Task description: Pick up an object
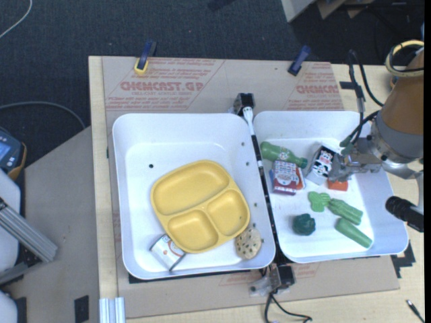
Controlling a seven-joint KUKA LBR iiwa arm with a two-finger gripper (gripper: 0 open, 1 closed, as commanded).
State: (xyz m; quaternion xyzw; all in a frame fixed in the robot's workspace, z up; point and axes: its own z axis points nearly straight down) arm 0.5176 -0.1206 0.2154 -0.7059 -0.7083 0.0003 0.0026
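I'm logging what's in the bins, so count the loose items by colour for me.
Green: 4, all in the right bin: bottle, toy, lump, pod
Yellow: 1, tray
Red and white: 1, packet
White: 2, cartons
Brown speckled: 1, cookie
Total: 9

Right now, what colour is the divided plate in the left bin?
Yellow; the divided plate shows clearly in the camera view.

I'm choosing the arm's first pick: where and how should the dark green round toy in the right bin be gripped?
Probably straight down from above, fingers closing across the middle of the dark green round toy. It looks compact and lumpy, with no handle. It lies apart from the long green pieces beside it, with bare floor of the right bin around it, leaving room for fingers.
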